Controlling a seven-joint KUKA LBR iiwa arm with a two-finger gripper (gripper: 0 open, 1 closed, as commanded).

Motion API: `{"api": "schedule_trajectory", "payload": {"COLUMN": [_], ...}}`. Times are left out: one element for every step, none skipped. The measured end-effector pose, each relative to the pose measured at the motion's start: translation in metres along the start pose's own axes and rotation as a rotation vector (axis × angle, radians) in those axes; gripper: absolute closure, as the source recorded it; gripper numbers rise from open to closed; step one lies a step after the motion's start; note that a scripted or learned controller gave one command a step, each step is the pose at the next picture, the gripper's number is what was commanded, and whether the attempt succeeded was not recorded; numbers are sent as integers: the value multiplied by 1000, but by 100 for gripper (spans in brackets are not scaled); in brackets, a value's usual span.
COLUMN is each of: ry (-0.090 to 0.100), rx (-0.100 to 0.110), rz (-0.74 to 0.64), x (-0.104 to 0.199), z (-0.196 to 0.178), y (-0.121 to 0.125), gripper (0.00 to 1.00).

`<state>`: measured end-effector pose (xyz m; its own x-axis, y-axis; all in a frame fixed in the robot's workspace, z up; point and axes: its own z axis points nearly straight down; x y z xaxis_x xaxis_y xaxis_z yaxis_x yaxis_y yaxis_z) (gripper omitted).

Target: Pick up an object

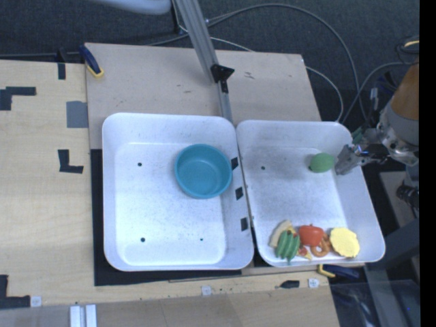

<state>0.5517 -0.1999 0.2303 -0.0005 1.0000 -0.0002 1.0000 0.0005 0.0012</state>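
Now, line by line:
Green ball (321, 162): lies in the right bin (286, 136), toward 1 o'clock of its floor, alone there.
Gripper (347, 161): at the ball's 3 o'clock, just beside it over the bin's right rim; nothing visibly held, finger state unclear.
Toy cluster: green vegetable (287, 244), red piece (311, 235) and yellow piece (345, 242) at the bin's 5 o'clock corner.
Blue bowl (203, 171): left bin (129, 131), toward 2 o'clock.

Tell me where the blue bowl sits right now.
The blue bowl sits in the left bin, toward its upper right area near the divide with the right bin, well apart from the small items clustered in that bin's near corner.
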Motion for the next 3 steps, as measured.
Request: {"api": "schedule_trajectory", "payload": {"ry": [1, 1, 1], "rx": [2, 2, 2], "rz": [-3, -4, -4], "x": [49, 94, 149], "z": [10, 10, 17], "y": [4, 0, -2], "gripper": [100, 100, 100]}}
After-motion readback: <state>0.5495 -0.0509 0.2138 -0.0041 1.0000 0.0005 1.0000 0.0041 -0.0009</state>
